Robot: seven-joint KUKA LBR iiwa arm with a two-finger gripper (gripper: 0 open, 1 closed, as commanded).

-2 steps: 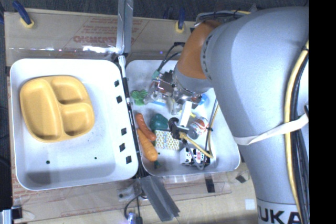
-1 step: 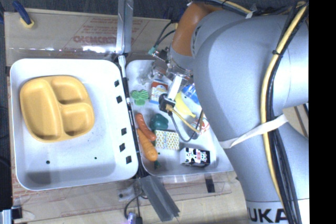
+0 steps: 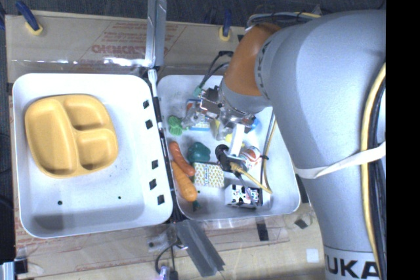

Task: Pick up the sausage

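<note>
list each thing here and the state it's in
Reddish-brown sausage: lying flat by the right bin's left wall, not gripped.
Orange carrot-shaped toy: lying flat, touching the sausage's lower end.
Yellow sectioned plastic tray: right way up in the left white bin.
Dark green rounded toy: resting beside the sausage.
Patterned square packet: lying flat.
Claw: low inside the right white bin, above the clutter.

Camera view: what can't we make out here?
- Pincer: the grey arm's wrist overhangs it, finger state unreadable.
- Right white bin: its upper right part hidden under the arm.
- Orange-red sausage: lies at the bin's left wall; contact with the patterned card too small to judge.
</note>
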